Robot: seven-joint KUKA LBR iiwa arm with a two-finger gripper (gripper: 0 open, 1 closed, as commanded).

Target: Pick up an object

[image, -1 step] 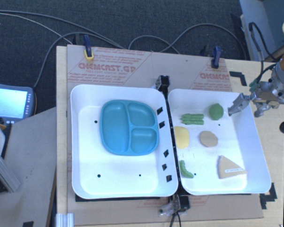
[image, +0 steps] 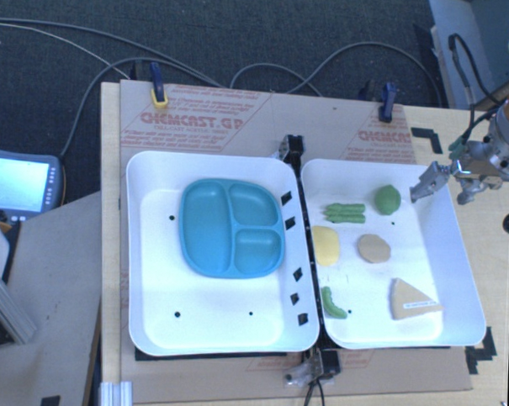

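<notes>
Claw [image: 447,183] above right bin [image: 463,257]

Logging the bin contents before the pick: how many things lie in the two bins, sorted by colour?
Green: 3 - ball, bean pod, curved piece
Tan: 2 - round piece, wedge
Yellow: 1 - lump
Blue: 1 - divided tray
Total: 7

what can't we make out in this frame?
- Arm: cut off by the camera view's right edge; just the gripper end shows over the right bin.
- Gripper grip state: too small and blurred.
- Wedge label: text too small to read.
- Left-edge screen: washed out.
</notes>
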